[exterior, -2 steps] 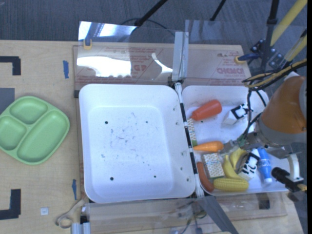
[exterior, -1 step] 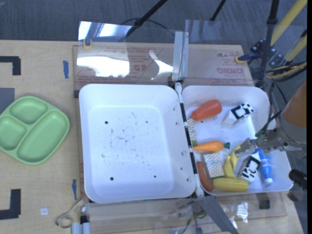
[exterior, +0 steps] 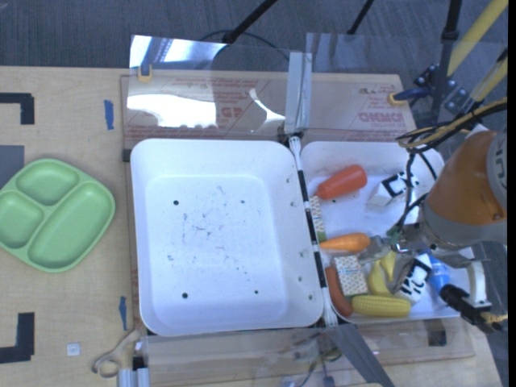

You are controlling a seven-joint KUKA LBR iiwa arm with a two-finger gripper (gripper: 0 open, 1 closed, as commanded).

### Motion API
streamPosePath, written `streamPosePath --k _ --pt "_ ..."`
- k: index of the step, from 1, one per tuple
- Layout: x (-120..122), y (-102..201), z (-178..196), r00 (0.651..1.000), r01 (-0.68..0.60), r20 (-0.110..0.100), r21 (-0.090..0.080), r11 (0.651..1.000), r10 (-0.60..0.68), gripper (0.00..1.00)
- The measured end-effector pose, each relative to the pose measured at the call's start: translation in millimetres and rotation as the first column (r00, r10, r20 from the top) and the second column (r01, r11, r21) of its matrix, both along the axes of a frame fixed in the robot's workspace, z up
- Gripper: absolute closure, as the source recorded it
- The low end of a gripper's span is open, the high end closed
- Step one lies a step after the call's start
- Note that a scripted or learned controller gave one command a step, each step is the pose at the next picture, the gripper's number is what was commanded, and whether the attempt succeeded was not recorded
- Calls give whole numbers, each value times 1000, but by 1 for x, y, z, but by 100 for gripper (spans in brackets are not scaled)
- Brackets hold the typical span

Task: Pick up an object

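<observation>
Fingers (exterior: 385,252) low in the right bin (exterior: 379,153) — grip unclear — beside carrot (exterior: 345,243), above corn cob (exterior: 379,305).

We are looking down on two white bins lying side by side. The left bin (exterior: 214,232) is showing only faint scuffs on its floor. The right bin (exterior: 379,156) is holding a red-orange pepper-like piece (exterior: 342,181) near its back, an orange carrot (exterior: 345,243) beside the dividing wall, a checkered cracker-like piece (exterior: 349,273), a red sausage-like piece (exterior: 339,292) along the inner wall, a yellow banana (exterior: 381,272) and a corn cob (exterior: 381,305) at the front. The arm (exterior: 468,192) is reaching in from the right, and its gripper (exterior: 387,248) is hanging just above the carrot's end and the banana. A green divided plate (exterior: 52,214) is sitting on the bench, well left of the bins.
</observation>
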State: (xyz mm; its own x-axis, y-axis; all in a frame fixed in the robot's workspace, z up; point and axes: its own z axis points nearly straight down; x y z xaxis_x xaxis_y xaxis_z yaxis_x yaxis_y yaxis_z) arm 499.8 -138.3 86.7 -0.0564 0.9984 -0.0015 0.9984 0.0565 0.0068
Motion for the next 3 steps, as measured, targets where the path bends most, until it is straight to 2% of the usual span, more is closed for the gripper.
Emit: streamPosePath --k 1,2,3 --pt "48 1 0 970 -244 0 -2 970 244 0" --pt "50 0 11 970 -242 6 -5 970 242 100" --pt "76 6 108 979 -203 -5 0 979 203 100"
